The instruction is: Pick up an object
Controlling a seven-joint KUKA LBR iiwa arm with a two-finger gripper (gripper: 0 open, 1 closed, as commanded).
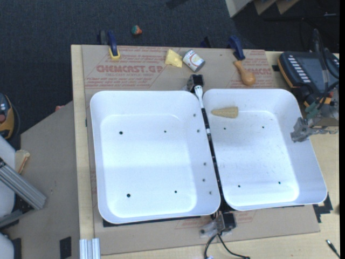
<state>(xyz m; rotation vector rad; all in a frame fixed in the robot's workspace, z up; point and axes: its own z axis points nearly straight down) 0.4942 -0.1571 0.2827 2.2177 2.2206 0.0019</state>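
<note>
Gripper is sitting way over at the right edge, just past the right bin's rim, about level with the upper half of it. Honestly can't tell its state from this angle, it's just a grey lump with some cables above it. Nothing looks to be in it.

Only thing in either bin is a cone, tan, lying on its side near the top wall of the right bin, toward the left corner, tip pointing right. It's well apart from the gripper, with most of the bin's width between them. Floor of that bin around it is bare white with a few small dark dots, so lots of room on the cone's lower and right sides; the top wall is just beside it.

Left bin has only the dots on its floor. The two bins touch along a dark strip down the middle.

Up on the brown board behind the bins: a yellow chunk, a small can lying next to it, and a wooden pear-shaped thing further right. Two blue clamps hold the board's far edge.
</note>
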